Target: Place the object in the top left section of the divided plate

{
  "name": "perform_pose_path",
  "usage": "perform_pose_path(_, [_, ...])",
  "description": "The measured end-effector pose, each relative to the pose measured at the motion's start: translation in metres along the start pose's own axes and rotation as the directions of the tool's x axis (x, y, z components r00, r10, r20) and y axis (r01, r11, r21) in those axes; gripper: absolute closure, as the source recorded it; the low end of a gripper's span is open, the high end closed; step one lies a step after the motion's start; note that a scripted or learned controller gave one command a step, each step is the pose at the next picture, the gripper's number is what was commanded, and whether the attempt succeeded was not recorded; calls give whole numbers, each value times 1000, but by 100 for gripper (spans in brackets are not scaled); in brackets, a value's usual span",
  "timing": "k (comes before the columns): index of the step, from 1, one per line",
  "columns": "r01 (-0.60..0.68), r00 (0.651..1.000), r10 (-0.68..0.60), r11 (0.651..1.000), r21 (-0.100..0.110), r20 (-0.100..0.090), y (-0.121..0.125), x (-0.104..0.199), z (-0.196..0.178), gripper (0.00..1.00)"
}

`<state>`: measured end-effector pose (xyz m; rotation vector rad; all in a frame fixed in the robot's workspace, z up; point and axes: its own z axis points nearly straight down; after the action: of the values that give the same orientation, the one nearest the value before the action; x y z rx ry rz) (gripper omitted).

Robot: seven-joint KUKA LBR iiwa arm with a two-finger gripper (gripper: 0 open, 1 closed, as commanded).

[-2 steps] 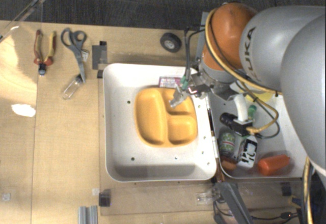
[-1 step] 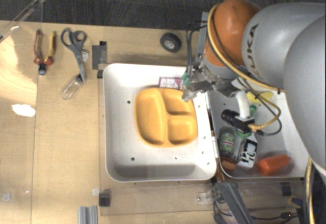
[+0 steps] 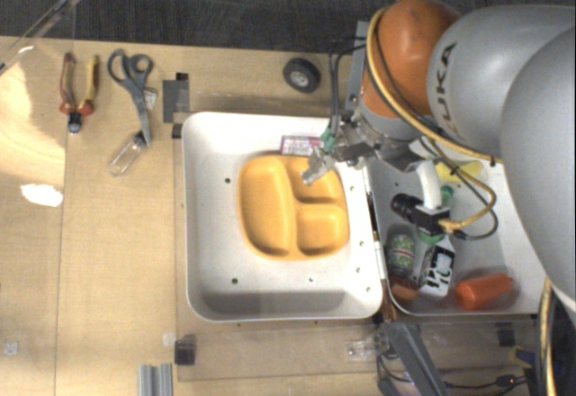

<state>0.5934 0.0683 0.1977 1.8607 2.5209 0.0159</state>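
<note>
A large grey robot arm (image 3: pixel 504 70) with an orange band reaches in from the right, over two shallow white bins set side by side on a wooden bench (image 3: pixel 99 277). In the left bin (image 3: pixel 211 286) lies a yellow divided plate (image 3: pixel 292 205) with one long section and two smaller ones. The gripper (image 3: pixel 317 167) hangs over the plate's upper right corner, its metal fingertips low above the section there. Whether the fingers are parted or pressed together cannot be told, and the object to be placed cannot be made out between them; it may be hidden. A small pink-and-white card (image 3: pixel 297 146) lies just above the plate. The right bin (image 3: pixel 477 304) holds an orange object (image 3: pixel 481 290), a dark can (image 3: pixel 402 255) and other clutter. Scissors (image 3: pixel 135 88) and red-handled pliers (image 3: pixel 76 90) lie on the bench to the left.
</note>
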Motion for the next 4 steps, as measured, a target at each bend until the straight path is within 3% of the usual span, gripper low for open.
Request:
perform_pose_path(1, [1,1000,-1,1000,-6,0,2,0,-12,100])
perform_pose_path(2, [1,1000,-1,1000,-6,0,2,0,-12,0])
perform_pose_path(3, [2,1000,-2,1000,-12,0,4,-1,-23,100])
perform_pose_path(4, [153,988,-153,988,7,-2,0,73,-20,100])
